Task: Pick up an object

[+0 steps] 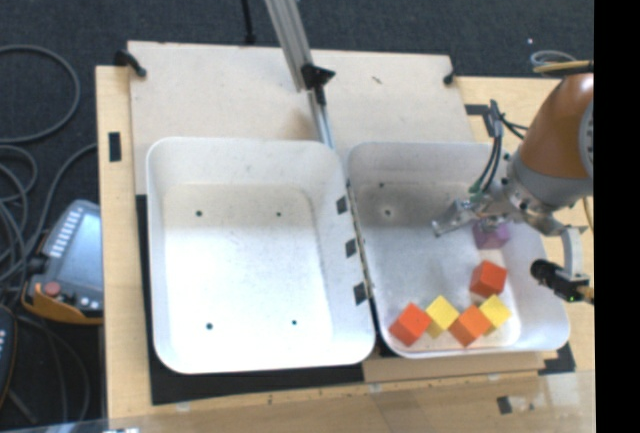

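Gripper (478,214): low in right bin (400,171), over purple block (491,234); finger state cannot be told.
Progress: nothing visibly lifted; grasp and raise judged left.
Other blocks (452,313): lower right, resting.

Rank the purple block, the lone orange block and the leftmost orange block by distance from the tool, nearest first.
1. Purple block: directly beside the tool, in the right bin.
2. Lone orange block: below it, mid-bin.
3. Leftmost orange block: at the bin's near edge, left end of the row.
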Motion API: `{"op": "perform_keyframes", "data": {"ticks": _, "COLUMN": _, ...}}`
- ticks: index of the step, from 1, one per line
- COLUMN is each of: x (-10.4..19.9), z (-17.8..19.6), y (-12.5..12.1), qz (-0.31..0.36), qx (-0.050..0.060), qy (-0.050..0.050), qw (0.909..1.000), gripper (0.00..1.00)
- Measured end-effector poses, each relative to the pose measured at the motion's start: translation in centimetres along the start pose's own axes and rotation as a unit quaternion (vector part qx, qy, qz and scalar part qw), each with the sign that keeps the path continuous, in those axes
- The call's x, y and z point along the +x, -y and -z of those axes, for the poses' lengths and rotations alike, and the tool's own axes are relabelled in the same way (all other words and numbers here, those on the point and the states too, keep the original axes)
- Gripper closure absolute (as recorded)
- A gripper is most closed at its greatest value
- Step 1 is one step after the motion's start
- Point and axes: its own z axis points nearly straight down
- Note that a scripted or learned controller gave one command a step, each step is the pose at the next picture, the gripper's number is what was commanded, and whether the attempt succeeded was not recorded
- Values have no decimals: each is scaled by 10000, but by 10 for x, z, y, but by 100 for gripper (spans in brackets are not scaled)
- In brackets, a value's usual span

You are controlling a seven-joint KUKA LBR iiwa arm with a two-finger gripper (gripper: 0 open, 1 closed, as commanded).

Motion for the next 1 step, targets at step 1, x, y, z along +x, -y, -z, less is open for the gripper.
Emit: {"op": "perform_keyframes", "data": {"ticks": 1, "x": -1, "z": 0, "y": 7, "qz": 1, "qx": -6, "qy": 1, "qw": 10000, "gripper": 0}}
